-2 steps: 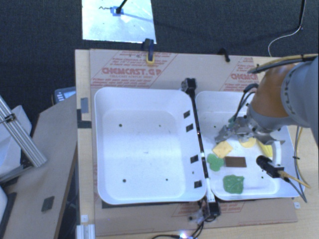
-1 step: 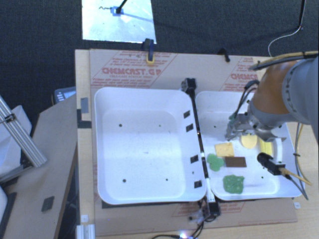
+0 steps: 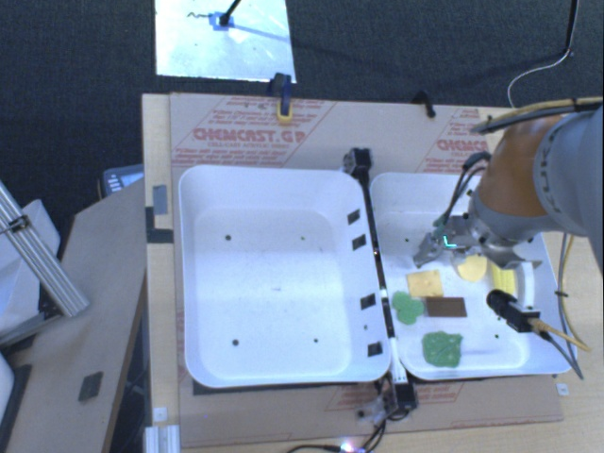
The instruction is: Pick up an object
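The surface [image 3: 236, 125] carries two shallow white bins side by side, and all the loose things lie in the right bin [image 3: 406, 201]. Closest to that bin's near edge sits a green crumpled object [image 3: 442, 348], a little in from the near rim. Just beyond it lies a dark brown rectangular block [image 3: 444, 307], with a smaller green round piece [image 3: 407, 308] beside it toward the wall the two bins share. Farther in, a flat yellow square [image 3: 425, 283] rests tilted, touching or almost touching the brown block's far edge. Toward the bin's right edge lie a pale yellow rounded item [image 3: 472, 269] and a brighter yellow piece [image 3: 504, 278], partly covered by the arm's hardware. A black cylindrical part [image 3: 511, 311] of the arm's fittings hangs over the near right corner.

The gripper [image 3: 436, 246] hovers low over the middle of the right bin, just beyond the yellow square, and whether it is apart or together I cannot tell. The left bin [image 3: 274, 281] lies alongside. The grey arm with its orange band [image 3: 514, 173] reaches over the right bin's far right corner.
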`<state>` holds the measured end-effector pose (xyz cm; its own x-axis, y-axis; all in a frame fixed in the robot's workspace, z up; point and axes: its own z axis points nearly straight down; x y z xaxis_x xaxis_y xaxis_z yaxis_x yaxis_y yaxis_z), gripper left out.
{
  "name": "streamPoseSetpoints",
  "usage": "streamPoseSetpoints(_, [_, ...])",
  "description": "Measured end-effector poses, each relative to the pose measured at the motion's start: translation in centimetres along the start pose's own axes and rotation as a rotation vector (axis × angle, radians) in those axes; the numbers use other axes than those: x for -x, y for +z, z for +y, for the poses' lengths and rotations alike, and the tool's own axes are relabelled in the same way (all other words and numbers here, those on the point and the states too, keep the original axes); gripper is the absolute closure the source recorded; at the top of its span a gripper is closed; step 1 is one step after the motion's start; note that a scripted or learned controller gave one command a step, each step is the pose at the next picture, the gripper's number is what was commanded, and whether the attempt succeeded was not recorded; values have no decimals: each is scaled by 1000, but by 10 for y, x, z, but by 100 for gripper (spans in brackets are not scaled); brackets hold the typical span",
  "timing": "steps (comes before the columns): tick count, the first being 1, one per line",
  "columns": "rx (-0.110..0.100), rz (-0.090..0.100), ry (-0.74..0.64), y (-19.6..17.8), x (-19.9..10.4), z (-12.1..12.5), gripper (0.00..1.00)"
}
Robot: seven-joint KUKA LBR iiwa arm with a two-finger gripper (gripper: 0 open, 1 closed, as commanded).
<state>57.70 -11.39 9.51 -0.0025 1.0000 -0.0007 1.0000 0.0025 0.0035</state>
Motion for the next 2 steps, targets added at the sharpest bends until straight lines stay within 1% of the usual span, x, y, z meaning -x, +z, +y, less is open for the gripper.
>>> streamPoseSetpoints(1, [-7, 3, 2, 12, -23, -38, 0])
streamPoseSetpoints(2, [-1, 0, 2, 0, -22, -35, 100])
